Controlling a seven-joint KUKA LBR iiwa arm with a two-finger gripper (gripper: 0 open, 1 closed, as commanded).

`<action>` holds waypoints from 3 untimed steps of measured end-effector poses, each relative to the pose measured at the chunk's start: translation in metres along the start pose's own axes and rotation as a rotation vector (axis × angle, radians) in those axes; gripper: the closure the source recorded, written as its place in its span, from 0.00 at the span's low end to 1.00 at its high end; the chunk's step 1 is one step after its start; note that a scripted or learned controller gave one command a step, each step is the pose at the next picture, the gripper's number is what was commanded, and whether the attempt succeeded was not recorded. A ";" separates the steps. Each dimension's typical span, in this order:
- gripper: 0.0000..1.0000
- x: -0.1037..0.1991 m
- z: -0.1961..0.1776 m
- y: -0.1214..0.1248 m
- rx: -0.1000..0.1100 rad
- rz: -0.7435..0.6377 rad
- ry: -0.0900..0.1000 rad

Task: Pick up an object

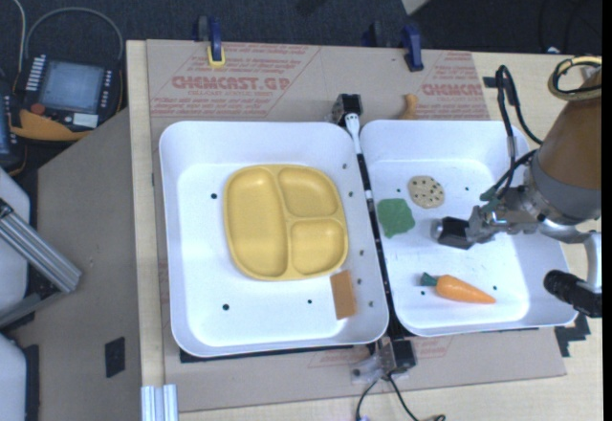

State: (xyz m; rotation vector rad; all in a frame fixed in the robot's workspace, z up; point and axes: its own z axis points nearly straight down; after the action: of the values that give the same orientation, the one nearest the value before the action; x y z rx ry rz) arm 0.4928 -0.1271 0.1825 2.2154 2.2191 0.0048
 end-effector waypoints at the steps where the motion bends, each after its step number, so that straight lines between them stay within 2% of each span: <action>1: 1.00 0.000 -0.043 0.002 0.000 0.000 0.000; 2: 1.00 0.052 -0.052 0.025 0.002 -0.004 0.001; 3: 1.00 0.099 -0.039 0.049 0.004 -0.004 0.002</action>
State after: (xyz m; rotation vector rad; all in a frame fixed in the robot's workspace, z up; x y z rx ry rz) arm 0.5417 -0.0276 0.2216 2.2142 2.2264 0.0023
